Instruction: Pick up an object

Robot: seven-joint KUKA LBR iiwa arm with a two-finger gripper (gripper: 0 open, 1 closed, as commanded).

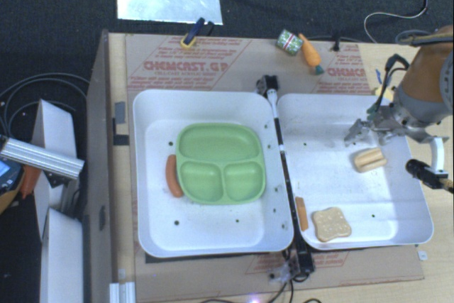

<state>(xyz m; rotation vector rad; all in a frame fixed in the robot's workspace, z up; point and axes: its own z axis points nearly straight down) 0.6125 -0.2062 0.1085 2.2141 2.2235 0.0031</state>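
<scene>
Green tray (pixel 220 170) and sausage (pixel 172 176) in left bin (pixel 152 110). Right bin (pixel 319 110): toast (pixel 331 224) at 6, roll (pixel 369 160) at 3, clear. Pincer (pixel 357 131) above roll, spread, holding nothing.

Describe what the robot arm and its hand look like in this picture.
The arm is grey with a wide orange band above the wrist. Its hand is small, grey metal with thin prongs. Thin cables run beside the wrist, and a black fitting sticks out below it.

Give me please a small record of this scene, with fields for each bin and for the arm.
left bin: green divided plate, sausage beside it
right bin: bread roll, toast slice, small orange stick
gripper: low over right bin, above-left of the roll, holding nothing visible
bench behind bins: toy carrot, green can
</scene>
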